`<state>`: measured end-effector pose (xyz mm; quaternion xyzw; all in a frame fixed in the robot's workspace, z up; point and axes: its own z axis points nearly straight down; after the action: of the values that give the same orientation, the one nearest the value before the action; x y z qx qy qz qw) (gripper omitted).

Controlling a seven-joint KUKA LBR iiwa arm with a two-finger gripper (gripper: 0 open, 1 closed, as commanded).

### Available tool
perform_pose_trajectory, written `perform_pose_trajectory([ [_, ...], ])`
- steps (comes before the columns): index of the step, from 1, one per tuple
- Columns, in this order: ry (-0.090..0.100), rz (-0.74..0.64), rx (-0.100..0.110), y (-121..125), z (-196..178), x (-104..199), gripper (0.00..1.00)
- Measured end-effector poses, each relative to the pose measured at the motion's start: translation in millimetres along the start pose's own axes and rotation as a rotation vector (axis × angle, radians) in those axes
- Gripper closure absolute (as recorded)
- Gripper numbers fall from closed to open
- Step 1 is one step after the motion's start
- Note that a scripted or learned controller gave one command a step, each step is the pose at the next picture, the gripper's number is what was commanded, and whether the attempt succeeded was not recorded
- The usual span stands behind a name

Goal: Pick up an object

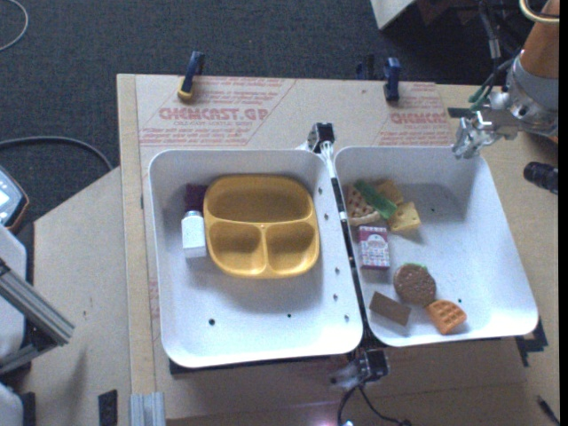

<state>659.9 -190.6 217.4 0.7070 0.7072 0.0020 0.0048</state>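
The grey arm's two-finger gripper (468, 140) hangs above the far right corner of the right-hand shallow white bin (497, 238); whether its pincer is released or clenched cannot be told from this slant, and nothing shows between its tips. The candidates for picking lie in that bin's left half, well apart from the gripper: a yellow wedge of toy cheese (406, 217) beside a green strip (377, 200) and a waffle-patterned piece (358, 204); a small pink carton (374, 247) nearer the middle; a round brown cookie-like disc (414, 284), a flat brown slab (390, 309) and an orange waffle piece (446, 316) toward the near edge. The carton looks light, stiff and boxy, so a pinch across its narrow sides seems surest; the flat pieces probably offer little to grip. The left-hand bin (169, 264) carries a yellow divided plastic tray (261, 225) with a small white bottle (193, 234) beside it.
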Motion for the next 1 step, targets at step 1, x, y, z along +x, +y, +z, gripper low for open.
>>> perform_pose_trajectory([
  [1,0.002,-0.001,0.004,1.1,-8.7,0.1,1.0],
])
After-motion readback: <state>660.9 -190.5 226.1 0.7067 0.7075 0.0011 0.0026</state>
